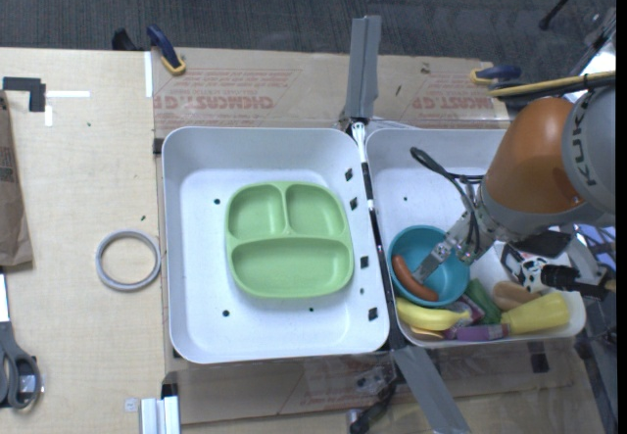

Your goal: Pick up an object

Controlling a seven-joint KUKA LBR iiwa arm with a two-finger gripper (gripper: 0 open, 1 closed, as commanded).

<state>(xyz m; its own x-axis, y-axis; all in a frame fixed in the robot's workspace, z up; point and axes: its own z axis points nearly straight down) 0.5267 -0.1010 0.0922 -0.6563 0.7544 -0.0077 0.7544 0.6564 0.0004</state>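
The right bin (431,153) holds a heap of toys along its front edge. A blue bowl (431,265) sits at the front left of that bin. A red sausage (405,275) leans on the bowl's left rim, and a yellow banana (431,316) lies in front of it. My gripper (435,261) reaches down from the right into the blue bowl, its tip over the bowl's middle. To the right lie a yellow bottle-shaped toy (537,313), a purple piece (477,332), a green piece (480,300) and an orange-brown piece (511,293).
The left bin (186,226) carries a green divided plate (289,239). A grey ring (128,259) lies on the bench left of the bins. The arm's orange band (534,158) hangs over the right bin's back right. A grey bar (363,65) stands behind the bins.
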